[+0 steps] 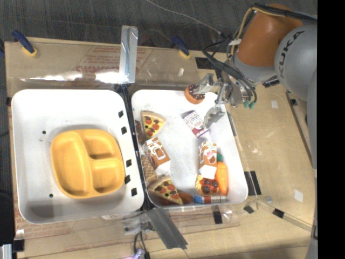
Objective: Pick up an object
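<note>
while upright lengthwise, carrot [221, 178] rests.

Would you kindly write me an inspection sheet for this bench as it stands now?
Surface: wooden bench bearing two white bins side by side, the left bin and the right bin.
Job's things: in the right bin lie pizza slices, snack packets, a small wrapper, a carrot and a doughnut at the far rim.
Clutter: yellow divided tray in the left bin.
Grippers: gripper above the right bin's far right part, nothing seen between its fingers.
Cables: thin white cable across the dark floor; wires at the wrist.
Surroundings: blue clamps on the far edge.
</note>
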{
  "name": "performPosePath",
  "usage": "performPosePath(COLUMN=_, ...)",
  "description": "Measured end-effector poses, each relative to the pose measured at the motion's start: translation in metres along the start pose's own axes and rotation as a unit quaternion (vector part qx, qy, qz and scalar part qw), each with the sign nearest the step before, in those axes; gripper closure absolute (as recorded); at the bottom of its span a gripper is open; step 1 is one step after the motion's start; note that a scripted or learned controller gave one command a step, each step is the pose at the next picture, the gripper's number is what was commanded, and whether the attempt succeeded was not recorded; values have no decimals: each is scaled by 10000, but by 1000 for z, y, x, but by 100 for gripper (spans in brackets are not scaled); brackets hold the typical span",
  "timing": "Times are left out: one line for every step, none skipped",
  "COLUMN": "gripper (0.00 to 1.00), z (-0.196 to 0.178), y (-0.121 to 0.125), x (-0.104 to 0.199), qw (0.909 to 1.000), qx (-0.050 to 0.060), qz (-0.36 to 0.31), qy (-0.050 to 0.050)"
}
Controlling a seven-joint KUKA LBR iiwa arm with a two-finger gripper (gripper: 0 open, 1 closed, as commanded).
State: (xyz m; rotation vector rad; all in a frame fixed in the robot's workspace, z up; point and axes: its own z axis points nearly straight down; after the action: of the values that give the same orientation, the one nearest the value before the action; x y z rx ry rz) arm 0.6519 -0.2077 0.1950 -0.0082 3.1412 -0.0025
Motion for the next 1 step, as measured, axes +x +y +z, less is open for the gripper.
performPosePath(gripper=0, z=71, y=13, x=45, qw=9943, qx=-11, qz=1068, qy=20)
